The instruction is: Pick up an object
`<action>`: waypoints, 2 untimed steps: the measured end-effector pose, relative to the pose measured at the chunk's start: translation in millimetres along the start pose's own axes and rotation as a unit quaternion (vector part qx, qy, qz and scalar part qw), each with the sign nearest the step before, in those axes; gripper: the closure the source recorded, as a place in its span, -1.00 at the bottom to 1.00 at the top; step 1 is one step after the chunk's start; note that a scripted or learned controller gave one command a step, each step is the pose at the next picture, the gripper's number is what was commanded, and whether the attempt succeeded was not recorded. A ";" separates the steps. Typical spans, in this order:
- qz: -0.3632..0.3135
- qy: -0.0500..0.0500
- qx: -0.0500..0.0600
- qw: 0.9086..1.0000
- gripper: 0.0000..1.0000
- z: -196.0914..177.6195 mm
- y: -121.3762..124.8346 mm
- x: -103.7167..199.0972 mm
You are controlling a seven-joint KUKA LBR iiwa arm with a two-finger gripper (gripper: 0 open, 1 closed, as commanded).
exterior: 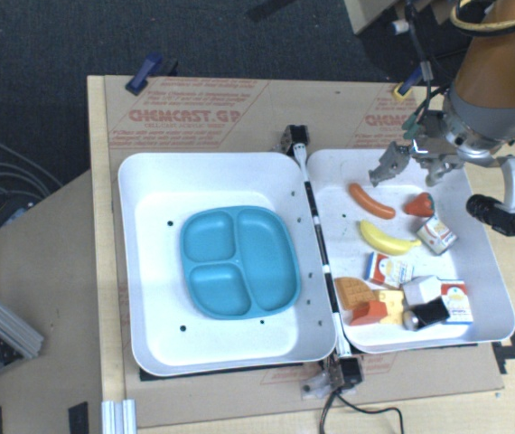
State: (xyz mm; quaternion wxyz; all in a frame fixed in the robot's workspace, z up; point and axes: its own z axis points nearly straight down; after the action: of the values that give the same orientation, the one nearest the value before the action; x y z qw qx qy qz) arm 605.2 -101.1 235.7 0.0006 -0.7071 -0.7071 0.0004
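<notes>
1. Two shallow white bins sat side by side on the bench: the left bin (140, 242) and the right bin (488, 278).
2. The left bin carried one thing, a blue divided plate (238, 260) with three compartments, lying at its centre.
3. The right bin carried the rest. One hot dog (371, 201) lay near its far edge, towards the far-left corner. One red strawberry-like piece (419, 205) lay just beside it, towards the right edge.
4. One banana (387, 238) lay at the bin's centre, on the near side of the hot dog.
5. One small white carton (436, 235) stood tilted near the right edge, close to the banana's tip.
6. One red-and-white packet (391, 268) lay just nearside of the banana. A second red-and-white packet (457, 300) lay near the near-right corner.
7. One toast slice (352, 289) and one orange block (369, 312) lay by the near-left corner, touching each other.
8. One white-and-black object (426, 303) lay along the near edge, against the second packet.
9. The single gripper (408, 164) hung over the bin's far edge, its two fingers spread apart and grasping nothing, above the hot dog and the red piece.
</notes>
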 end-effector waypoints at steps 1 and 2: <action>0.000 0.000 0.001 1.000 -1.00 112.1 14.4 -33.7; 0.000 0.000 -0.001 1.000 -1.00 151.2 48.3 -12.4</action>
State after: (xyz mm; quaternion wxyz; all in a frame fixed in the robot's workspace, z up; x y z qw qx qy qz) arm 653.3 -113.4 84.5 -0.0001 -0.7068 -0.7074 -0.0002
